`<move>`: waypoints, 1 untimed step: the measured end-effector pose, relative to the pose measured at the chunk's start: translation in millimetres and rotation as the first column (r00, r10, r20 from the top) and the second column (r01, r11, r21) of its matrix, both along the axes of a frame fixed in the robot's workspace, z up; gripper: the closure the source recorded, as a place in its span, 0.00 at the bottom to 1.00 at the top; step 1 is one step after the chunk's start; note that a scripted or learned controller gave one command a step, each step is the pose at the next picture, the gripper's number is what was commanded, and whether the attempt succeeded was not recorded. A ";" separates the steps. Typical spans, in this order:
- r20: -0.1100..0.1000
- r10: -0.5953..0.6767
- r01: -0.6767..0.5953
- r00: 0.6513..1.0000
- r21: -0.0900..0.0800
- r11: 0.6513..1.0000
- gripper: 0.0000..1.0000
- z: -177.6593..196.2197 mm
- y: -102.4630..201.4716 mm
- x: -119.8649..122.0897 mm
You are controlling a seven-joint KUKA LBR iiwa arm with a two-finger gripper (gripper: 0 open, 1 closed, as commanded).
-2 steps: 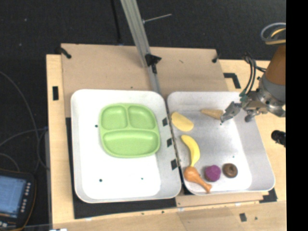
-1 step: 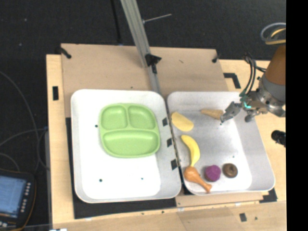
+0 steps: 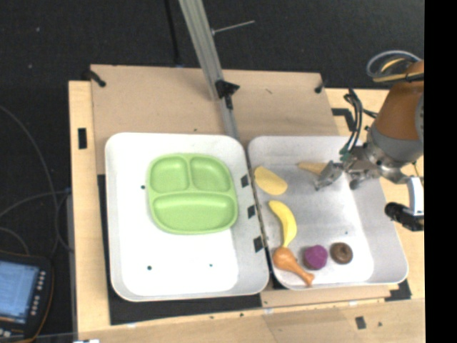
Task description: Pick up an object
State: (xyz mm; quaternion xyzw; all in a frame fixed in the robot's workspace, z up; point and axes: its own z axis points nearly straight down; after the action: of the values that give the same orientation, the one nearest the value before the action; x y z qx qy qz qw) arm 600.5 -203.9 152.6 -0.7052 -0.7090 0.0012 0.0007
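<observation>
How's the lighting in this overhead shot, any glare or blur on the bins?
Camera view: even, soft light; the left bin is bright white, nearly washed out around the green divided plate; the right bin looks greyer with a mild sheen; the banana casts only a faint shadow; the gripper looks slightly soft.

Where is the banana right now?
The banana lies in the right bin, near its left wall, just below the yellow chip-shaped piece and above the orange drumstick.

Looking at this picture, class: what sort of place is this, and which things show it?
Probably a robotics lab's test bench. A grey-and-orange arm reaches over two white bins; one holds a green divided plate, the other toy food such as a banana; cables trail on the dark floor.
</observation>
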 end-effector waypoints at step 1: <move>0.000 -0.005 0.005 1.000 0.000 1.000 0.00 -52.4 -0.9 -0.6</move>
State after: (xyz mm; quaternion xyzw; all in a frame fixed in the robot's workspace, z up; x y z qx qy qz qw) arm 599.9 -204.7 100.1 -0.7068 -0.7074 0.0014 0.0006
